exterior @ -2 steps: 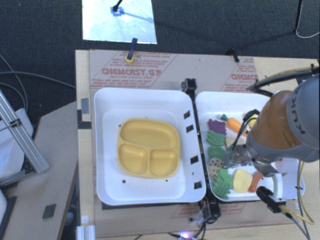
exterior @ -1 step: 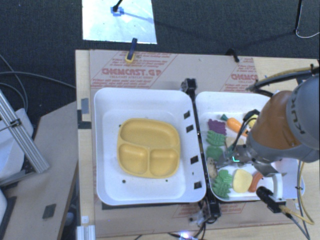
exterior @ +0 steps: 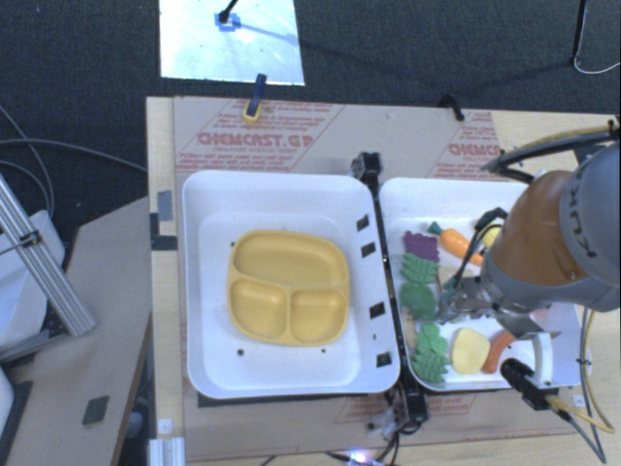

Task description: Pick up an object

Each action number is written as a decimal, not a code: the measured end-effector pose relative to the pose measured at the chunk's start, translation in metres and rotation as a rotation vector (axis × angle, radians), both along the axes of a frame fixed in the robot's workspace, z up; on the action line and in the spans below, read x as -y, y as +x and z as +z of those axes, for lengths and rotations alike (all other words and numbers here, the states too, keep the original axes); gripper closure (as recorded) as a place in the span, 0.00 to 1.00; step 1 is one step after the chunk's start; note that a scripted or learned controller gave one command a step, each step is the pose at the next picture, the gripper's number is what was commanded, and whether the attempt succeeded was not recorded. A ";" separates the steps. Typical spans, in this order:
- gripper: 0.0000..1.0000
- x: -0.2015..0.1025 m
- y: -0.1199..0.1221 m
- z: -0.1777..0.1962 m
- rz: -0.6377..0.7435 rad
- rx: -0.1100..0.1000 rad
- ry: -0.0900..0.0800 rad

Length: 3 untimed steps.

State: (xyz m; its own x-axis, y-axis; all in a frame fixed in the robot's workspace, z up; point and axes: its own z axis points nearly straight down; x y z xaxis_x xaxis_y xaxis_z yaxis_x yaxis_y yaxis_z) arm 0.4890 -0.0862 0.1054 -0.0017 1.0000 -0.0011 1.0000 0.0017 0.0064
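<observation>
The right bin holds several toy foods. A purple piece lies beside an orange carrot. Below them are a dark green leafy piece, a lighter green piece, a pale yellow piece and a red-orange piece. The grey arm with its orange band reaches over this bin from the right. My gripper hangs low by the right edge of the dark green piece. The arm hides the bin's right side.
The left bin holds a yellow three-compartment plate. A black divider runs between the bins. Cardboard lies behind them, with a yellow-and-blue tool on it. A metal frame stands at the left.
</observation>
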 end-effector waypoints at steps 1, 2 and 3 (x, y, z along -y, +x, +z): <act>0.00 0.000 0.000 0.000 0.000 0.000 0.000; 0.00 0.006 0.026 -0.021 0.002 -0.004 0.002; 0.00 -0.001 0.074 -0.020 0.005 0.000 0.000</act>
